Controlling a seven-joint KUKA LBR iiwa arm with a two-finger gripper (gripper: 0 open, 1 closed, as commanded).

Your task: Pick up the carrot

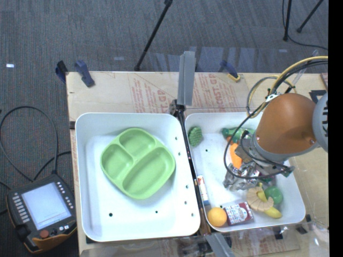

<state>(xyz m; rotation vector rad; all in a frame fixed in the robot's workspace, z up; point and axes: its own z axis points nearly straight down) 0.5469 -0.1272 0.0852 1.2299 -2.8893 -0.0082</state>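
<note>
Just beside gripper [239,180] — carrot [235,155]

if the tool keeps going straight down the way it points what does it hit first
Most likely the bare white floor of the right bin under the tool. The orange carrot lies just beside it, partly hidden by the arm, so depth is hard to judge.

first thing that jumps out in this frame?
The green divided plate, alone in the left bin. Next, the arm's orange band looming over the crowded right bin, its gripper low beside the carrot. An orange fruit and a small red packet lie at that bin's near edge.
</note>
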